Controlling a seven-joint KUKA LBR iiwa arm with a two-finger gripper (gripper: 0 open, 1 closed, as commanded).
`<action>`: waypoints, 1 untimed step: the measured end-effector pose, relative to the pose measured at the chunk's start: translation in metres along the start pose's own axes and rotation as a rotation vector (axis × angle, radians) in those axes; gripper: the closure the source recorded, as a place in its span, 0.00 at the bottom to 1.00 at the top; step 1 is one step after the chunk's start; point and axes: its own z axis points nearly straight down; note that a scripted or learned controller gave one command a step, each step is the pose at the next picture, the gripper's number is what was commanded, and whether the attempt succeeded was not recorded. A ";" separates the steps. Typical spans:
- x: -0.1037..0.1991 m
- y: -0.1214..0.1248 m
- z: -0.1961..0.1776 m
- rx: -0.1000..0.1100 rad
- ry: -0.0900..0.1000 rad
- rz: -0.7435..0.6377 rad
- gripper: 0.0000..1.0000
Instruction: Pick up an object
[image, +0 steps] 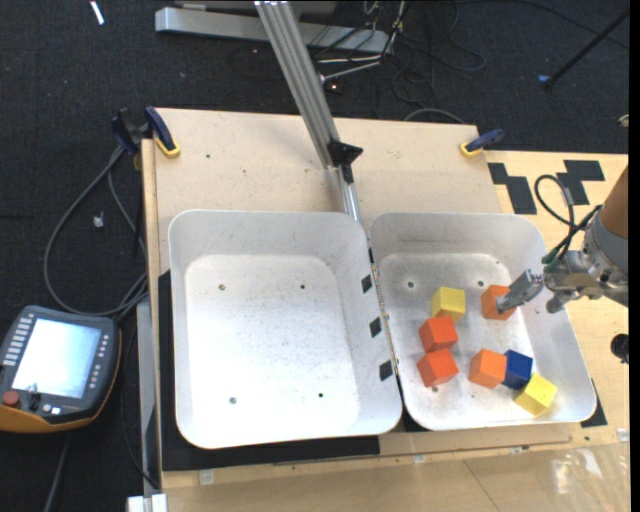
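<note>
— Blocks sit in the right bin, none in the left bin?

— Yes. Going left to right: two orange blocks, a yellow block, an orange block, a blue block, a yellow one.

— Any words to read?

— None I can read.

— And the gripper?

— It touches another orange block by the far wall. Holding it? I cannot tell.

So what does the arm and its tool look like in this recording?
The arm is grey, entering from the right edge, with black cables looping beside it. Its tool is a slim grey metal piece on a bulkier grey wrist housing.
</note>
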 end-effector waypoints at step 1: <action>0.022 0.014 -0.187 -0.011 -0.004 -0.005 0.00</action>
